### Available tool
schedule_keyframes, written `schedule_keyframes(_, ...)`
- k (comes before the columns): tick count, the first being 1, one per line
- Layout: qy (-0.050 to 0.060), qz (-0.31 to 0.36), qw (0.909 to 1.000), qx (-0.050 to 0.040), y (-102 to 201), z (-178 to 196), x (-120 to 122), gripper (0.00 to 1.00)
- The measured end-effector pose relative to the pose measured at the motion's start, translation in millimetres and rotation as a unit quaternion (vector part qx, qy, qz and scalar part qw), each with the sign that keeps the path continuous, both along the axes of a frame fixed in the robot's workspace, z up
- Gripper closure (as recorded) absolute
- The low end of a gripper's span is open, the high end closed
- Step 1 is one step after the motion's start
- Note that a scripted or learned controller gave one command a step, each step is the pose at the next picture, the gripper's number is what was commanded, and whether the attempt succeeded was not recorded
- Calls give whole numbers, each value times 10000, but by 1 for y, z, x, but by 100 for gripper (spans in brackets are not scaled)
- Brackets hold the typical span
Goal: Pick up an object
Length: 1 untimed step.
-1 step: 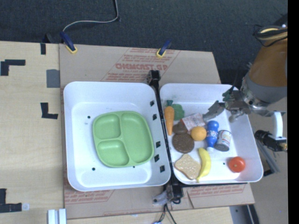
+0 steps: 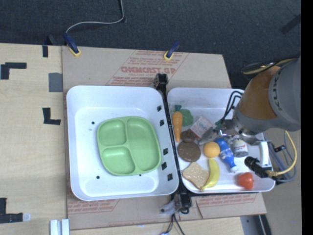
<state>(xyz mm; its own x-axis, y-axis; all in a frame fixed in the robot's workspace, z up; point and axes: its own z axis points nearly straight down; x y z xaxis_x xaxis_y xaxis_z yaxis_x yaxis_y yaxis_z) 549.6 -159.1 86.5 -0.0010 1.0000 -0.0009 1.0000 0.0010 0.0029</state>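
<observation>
2 white bins sat below; my tool (image 2: 226, 135), its grip unreadable, hovered just above the glossy blue bottle (image 2: 226, 153) beside the round orange (image 2: 212, 149).

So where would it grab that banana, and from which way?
Probably across the middle of the banana, coming straight down from above. It lies flat, curved and narrow, running top to bottom in the right bin, so the jaws would close across its width. The toast sits tight on its left, so one jaw has little room there.
</observation>
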Motion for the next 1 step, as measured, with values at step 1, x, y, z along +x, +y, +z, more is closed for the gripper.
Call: schedule_keyframes(1,-13,-5,10000,-16,-1,10,1,100)
